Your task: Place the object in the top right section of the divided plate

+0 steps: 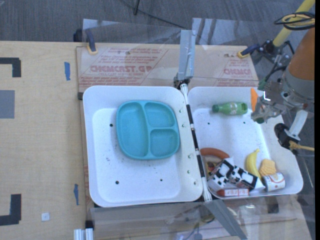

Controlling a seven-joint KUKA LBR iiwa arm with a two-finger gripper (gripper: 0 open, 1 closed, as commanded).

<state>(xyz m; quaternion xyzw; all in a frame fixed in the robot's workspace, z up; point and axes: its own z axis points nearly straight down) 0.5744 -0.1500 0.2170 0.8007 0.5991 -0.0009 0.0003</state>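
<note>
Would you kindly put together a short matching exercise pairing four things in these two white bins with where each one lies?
Things:
1. teal three-section divided plastic plate
2. green plastic bottle lying on its side
3. yellow banana
4. black-and-white patterned toy

Places:
A. far end of the right bin
B. near right part of the right bin, beside a yellow corn-like toy
C. left bin
D. near end of the right bin, close to the divider between the bins

Pairs: 1-C, 2-A, 3-B, 4-D
</note>
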